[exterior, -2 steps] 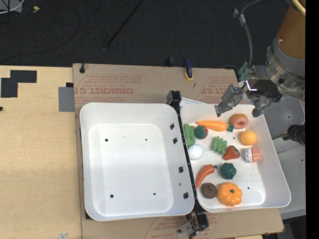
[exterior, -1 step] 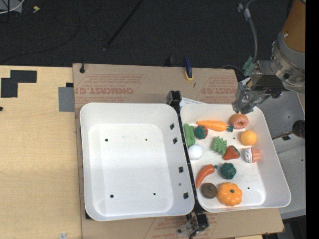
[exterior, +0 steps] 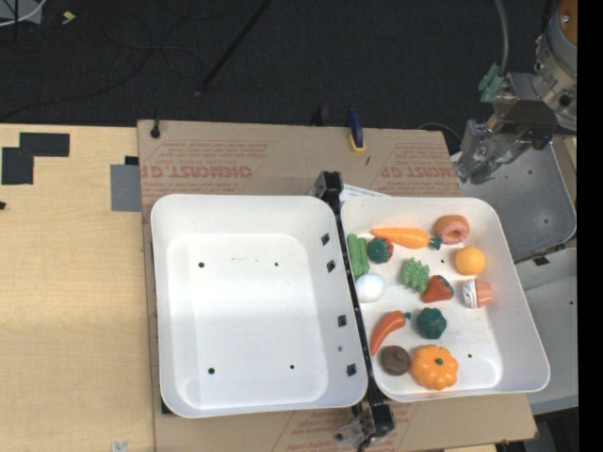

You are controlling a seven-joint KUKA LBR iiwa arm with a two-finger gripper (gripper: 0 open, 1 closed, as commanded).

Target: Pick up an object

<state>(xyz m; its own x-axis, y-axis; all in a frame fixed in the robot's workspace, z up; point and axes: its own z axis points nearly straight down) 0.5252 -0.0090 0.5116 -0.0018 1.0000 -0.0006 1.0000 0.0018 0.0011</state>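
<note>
Camera view. We read red print, upside down from this angle, on the brown cardboard sheet (exterior: 283,158) beneath both bins; the letters look like "CHEMCREST", repeated at the upper left and upper right, though we cannot be sure of every letter. More red print shows at the sheet's lower edge, too small to read.

The left bin (exterior: 179,252) lies with its white floor bare. The right bin (exterior: 513,347) holds the toy foods: a carrot (exterior: 400,237) near the far rim, a doughnut (exterior: 453,229) just beside it, an orange (exterior: 470,261), a strawberry (exterior: 437,289), a green leafy piece (exterior: 415,274), a white egg (exterior: 369,288), a chilli (exterior: 386,330), a dark green broccoli head (exterior: 431,323), a brown disc (exterior: 394,359) and a pumpkin (exterior: 434,366) touching it. Open white floor remains along the bin's right and near-right rim.

The gripper (exterior: 479,161) hangs outside the right bin, above its far right corner, well apart from every object. We cannot tell how its fingers stand, and we see nothing held.
</note>
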